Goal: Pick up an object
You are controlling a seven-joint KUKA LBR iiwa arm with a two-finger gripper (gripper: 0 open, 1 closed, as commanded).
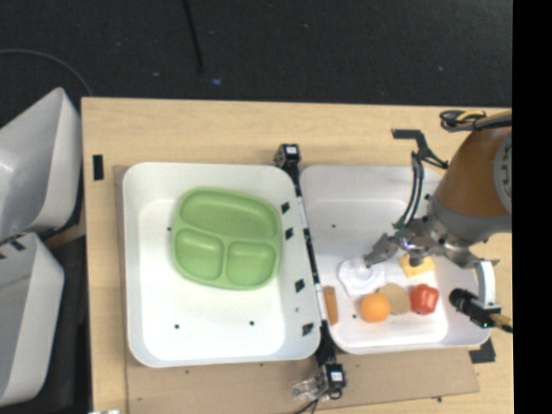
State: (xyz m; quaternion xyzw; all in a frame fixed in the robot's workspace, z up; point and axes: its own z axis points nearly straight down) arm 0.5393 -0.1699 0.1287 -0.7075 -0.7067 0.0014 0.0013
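Observation:
In the right bin (pixel 362 188), a cluster of small objects lies near the front. It holds a white piece (pixel 356 275), an orange ball (pixel 374 308), a tan round piece (pixel 398 296), a red piece (pixel 423 299) and a yellow block (pixel 419 266). A brown stick (pixel 330 304) lies along the bin's left wall. My gripper (pixel 378 255) hangs low over the cluster, just above the white piece and left of the yellow block. The arm's body hides part of the yellow block.
The left bin (pixel 147 317) holds a green divided plate (pixel 227 237) in its upper middle. A black divider with clips (pixel 300 231) runs between the bins. The arm's orange band (pixel 470 175) stands over the right bin's far right.

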